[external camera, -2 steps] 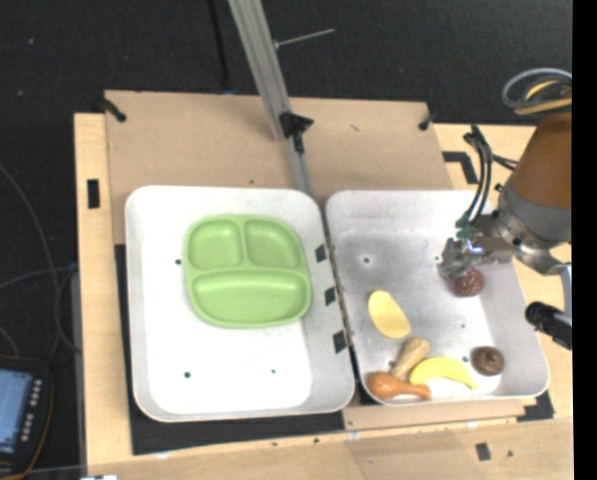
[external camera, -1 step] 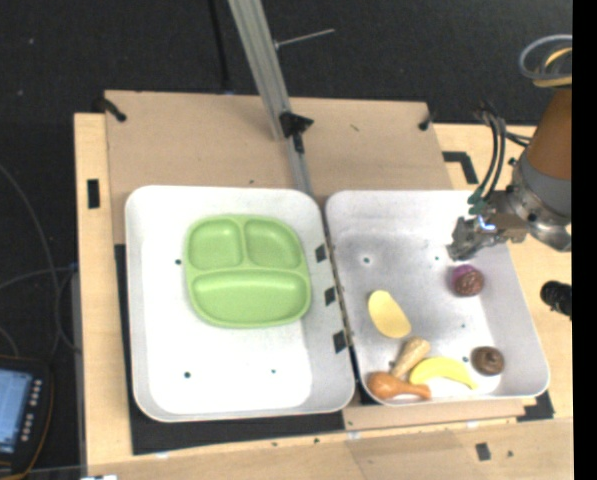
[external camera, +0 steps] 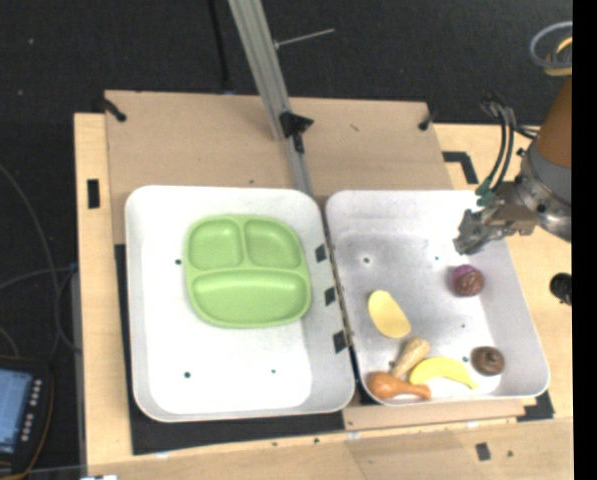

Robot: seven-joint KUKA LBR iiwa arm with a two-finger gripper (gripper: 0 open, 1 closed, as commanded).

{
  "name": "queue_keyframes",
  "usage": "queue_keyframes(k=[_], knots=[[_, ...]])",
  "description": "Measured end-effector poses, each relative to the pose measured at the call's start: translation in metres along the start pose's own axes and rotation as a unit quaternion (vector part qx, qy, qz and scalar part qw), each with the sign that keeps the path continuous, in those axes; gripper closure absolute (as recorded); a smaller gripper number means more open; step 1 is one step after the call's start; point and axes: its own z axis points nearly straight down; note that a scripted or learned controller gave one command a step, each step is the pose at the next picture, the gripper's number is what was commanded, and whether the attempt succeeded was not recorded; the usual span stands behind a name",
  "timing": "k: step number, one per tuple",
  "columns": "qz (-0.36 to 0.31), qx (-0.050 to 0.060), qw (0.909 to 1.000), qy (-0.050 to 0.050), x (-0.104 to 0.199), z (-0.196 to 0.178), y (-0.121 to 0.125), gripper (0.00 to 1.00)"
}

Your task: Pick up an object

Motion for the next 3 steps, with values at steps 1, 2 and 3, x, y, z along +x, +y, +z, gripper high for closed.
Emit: queue_keyframes(k=[1,2,3], knots=[[-0.001,0.001,1.0000,0.001,0.050,-0.002,-0.001,1.00],[-0.001,0.001,1.0000,0.001,0.107,0.008,0.005,1.00],[-0.001,0.002,1.0000,0.001,0.159,0.030,-0.004,1.00]])
